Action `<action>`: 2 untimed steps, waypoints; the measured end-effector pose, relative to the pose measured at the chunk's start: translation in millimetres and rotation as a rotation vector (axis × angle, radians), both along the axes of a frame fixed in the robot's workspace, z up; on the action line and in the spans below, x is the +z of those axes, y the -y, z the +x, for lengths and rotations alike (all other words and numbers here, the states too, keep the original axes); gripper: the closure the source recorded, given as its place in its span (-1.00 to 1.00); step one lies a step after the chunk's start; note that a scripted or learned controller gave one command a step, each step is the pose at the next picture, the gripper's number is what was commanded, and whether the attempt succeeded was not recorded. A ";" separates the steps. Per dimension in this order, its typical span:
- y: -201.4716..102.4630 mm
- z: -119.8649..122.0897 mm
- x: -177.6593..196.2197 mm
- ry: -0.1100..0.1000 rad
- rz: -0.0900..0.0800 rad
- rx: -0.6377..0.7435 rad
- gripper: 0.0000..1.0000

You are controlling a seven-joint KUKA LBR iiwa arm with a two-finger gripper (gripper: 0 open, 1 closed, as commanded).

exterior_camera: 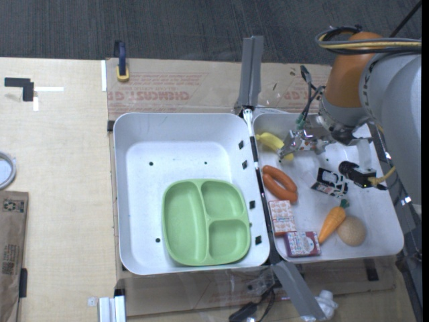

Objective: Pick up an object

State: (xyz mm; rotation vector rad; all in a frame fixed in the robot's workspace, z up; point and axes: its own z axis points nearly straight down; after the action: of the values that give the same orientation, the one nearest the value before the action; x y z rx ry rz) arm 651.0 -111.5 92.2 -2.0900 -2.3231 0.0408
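My gripper (299, 143) hangs low over the far part of the right bin (382, 247), just right of a yellow banana-shaped toy (269, 140). Nothing can be seen held in it. Lying in front of it in the same bin are an orange sausage (280, 183), a carrot (331, 224), a tan round ball (352, 233), a small pink-and-white box (281, 215), a red packet (301, 244) and a black-and-white card (330, 182).
The left bin (134, 180) holds a green divided plate (206, 221). A grey upright post (251, 72) stands behind the wall between the bins. The arm's grey body and orange band (352, 79) cover the right bin's far right corner.
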 end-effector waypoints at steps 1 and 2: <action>1.0 -0.5 8.8 -0.003 -0.002 0.002 1.00; 0.7 0.0 9.2 -0.001 -0.002 0.003 -1.00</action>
State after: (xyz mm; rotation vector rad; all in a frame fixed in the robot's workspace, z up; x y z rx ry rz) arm 651.0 -112.2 101.4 -2.0872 -2.3265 0.0436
